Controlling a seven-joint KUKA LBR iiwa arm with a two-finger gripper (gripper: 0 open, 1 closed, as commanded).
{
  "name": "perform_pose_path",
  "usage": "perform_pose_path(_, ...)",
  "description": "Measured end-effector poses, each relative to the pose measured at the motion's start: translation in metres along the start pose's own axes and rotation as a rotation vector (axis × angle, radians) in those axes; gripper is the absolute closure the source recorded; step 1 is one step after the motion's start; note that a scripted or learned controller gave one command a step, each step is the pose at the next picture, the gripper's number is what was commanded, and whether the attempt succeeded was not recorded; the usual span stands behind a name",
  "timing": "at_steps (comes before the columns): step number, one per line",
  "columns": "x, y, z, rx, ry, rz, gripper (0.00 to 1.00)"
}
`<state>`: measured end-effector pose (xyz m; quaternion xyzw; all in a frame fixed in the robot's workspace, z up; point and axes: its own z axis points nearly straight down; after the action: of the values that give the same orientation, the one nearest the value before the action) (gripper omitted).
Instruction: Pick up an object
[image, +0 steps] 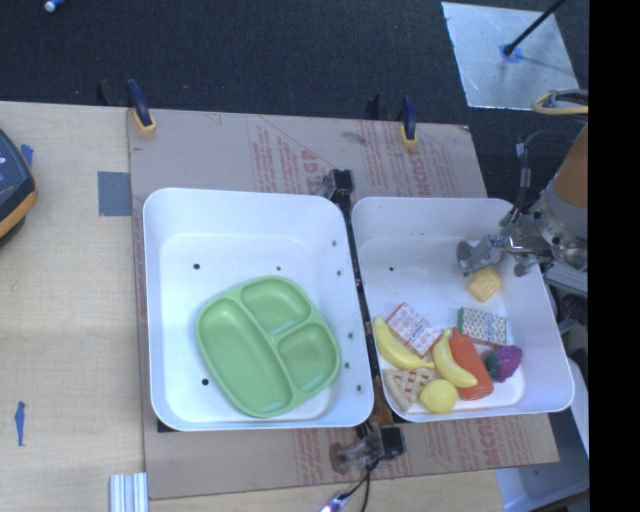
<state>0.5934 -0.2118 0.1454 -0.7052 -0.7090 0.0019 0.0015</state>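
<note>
1. Grey metal with an orange band, that's the arm (568, 190) coming in from the right edge, reaching low over the far right part of the right-hand shallow white plastic bin (400, 215).
2. The two-finger gripper (487, 252) sits at the arm's tip, stretched leftward across the bin. Honestly can't tell how wide the fingers are, the metal bits blur together there.
3. Right below the gripper tip, touching or as good as touching it, is a small pale yellow chunk, kinda cheese-like (484, 285). I can't see it sitting between the fingers, so not calling it held.
4. The rest of the toy food is piled at the bin's near end: two yellow plastic bananas (396, 346), a round yellow lemon-looking ball (438, 396), an orange plastic carrot (470, 366), a purple grape-ish piece (507, 360), a tan waffle piece (410, 382), a pink checkered wafer (409, 323) and a green-speckled flat block (484, 324).
5. The left-hand white bin (160, 300) holds a light green three-section plastic plate (265, 345), lying flat.
6. Both bins sit on a brown cardboard sheet (250, 150) clamped with blue-and-yellow clips (140, 106) to a light wooden bench (60, 300). Dark carpet-like floor (250, 45) behind.
</note>
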Motion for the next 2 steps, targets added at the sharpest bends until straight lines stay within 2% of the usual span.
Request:
perform_pose_path(1, 0.044, -0.020, 0.034, -0.001, 0.000, -0.001, 0.00)
perform_pose_path(2, 0.000, 0.048, 0.053, -0.003, 0.000, -0.001, 0.00)
